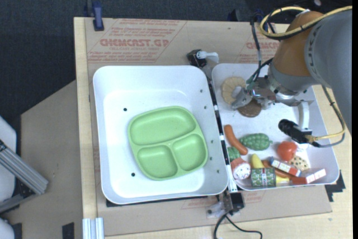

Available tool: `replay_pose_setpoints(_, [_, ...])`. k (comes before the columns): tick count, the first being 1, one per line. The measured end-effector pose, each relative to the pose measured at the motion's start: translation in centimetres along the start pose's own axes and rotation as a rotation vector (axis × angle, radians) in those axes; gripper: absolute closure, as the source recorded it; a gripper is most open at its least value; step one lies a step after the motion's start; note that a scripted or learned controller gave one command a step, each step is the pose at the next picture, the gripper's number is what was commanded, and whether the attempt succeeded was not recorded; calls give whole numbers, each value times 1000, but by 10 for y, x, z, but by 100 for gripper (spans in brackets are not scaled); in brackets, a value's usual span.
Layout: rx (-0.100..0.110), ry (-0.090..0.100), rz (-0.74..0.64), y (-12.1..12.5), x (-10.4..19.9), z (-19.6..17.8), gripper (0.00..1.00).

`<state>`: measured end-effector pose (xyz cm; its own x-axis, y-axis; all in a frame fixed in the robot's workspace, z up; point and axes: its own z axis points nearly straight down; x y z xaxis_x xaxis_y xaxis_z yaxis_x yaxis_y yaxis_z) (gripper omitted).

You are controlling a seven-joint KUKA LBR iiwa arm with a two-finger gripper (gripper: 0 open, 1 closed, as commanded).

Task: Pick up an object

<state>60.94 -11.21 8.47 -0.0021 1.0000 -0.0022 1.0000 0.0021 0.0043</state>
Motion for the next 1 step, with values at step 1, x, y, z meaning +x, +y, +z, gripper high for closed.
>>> replay_pose_setpoints(1, [2,1,1,4,14,0,0])
